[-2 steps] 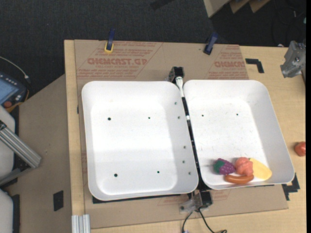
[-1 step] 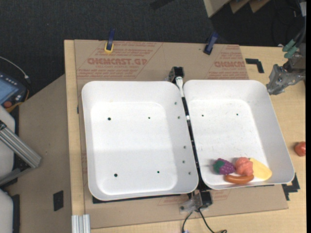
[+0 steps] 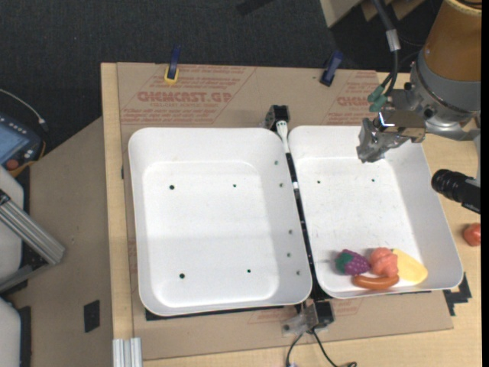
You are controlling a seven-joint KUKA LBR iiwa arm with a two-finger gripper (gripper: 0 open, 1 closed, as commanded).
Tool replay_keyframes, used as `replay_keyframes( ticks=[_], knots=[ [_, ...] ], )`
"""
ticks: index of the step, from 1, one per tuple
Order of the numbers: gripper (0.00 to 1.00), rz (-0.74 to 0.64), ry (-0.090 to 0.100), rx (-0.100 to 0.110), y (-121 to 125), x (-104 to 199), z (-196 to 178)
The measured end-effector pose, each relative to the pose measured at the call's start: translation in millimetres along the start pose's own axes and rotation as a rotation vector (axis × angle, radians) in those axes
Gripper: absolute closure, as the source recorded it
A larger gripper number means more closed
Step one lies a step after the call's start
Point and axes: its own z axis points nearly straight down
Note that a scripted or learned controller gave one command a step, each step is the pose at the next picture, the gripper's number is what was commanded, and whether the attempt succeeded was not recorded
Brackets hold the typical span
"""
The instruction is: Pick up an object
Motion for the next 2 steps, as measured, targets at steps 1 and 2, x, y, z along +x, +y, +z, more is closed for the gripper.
replay_keyframes(
  ticks=[1,2],
  knots=[
    [1.0,0.004,-0.001,0.005,25.6,36.7,103.7],
    [1.0,0.004,-0.001,0.0,39.0,69.3,154.2]
  ],
)
